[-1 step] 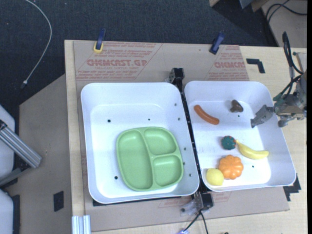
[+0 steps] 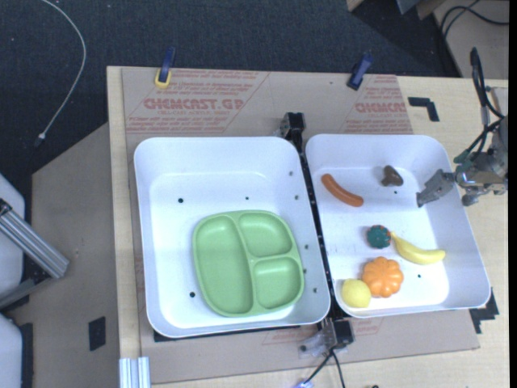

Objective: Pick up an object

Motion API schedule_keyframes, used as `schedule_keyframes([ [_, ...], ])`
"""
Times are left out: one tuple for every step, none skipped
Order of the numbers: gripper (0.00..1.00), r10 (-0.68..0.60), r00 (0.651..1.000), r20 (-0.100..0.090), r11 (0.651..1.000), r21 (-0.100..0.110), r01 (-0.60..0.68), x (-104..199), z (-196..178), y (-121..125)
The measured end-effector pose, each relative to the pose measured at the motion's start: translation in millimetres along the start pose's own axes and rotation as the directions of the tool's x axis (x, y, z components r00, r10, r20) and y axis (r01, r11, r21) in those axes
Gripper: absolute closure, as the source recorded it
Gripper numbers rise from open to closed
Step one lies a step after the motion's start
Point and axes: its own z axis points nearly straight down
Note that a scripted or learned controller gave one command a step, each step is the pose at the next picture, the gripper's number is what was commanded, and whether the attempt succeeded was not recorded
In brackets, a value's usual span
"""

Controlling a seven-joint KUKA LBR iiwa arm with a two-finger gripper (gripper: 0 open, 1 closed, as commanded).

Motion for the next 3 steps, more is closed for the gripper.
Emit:
schedule_keyframes([
  [0.0,0.0,1.0,-0.002,1.0,0.004,0.0,7.6,58.7,1.0],
  [0.0,0.002,1.0,-0.001,1.0,0.0,-0.002,18.0,109.5,0.5],
  [0.0,-0.001,1.0,0.0,1.0,-0.001,0.001,18.2,131.5,0.4],
])
